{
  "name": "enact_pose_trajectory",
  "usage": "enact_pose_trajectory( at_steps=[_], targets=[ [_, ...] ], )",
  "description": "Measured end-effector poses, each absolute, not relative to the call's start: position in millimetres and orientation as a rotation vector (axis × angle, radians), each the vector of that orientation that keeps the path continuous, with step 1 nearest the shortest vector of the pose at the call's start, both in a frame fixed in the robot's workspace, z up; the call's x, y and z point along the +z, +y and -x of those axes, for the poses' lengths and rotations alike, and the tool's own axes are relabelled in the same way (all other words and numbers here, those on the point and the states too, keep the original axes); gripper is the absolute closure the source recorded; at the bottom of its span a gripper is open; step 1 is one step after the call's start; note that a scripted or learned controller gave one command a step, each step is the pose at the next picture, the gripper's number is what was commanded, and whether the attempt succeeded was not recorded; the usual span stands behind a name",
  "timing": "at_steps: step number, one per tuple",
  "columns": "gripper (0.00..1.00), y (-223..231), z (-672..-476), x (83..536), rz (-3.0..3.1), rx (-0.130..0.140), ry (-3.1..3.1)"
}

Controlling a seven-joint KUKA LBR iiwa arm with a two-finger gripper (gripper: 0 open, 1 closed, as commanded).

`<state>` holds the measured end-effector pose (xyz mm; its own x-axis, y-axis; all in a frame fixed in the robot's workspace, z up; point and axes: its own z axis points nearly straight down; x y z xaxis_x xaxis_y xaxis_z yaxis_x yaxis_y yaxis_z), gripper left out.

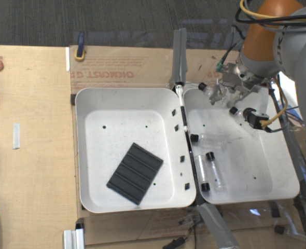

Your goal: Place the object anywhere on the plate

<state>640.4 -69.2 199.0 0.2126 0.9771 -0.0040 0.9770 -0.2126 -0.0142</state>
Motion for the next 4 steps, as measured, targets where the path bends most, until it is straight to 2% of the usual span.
enact_pose_trajectory(
  at_steps=[1,2,3,4],
  targets=[
    [1.0,0.4,-658.8,288.5,2.567,0.006,-1.811],
    [1.0,77.2,-658.6,294.5,2.89,0.008,-1.234],
    [1.0,62.0,-642.5,440.3,2.678,0.007,-1.643],
    [1.0,140.5,-659.5,439.1,2.577,0.009,-1.798]
  ],
)
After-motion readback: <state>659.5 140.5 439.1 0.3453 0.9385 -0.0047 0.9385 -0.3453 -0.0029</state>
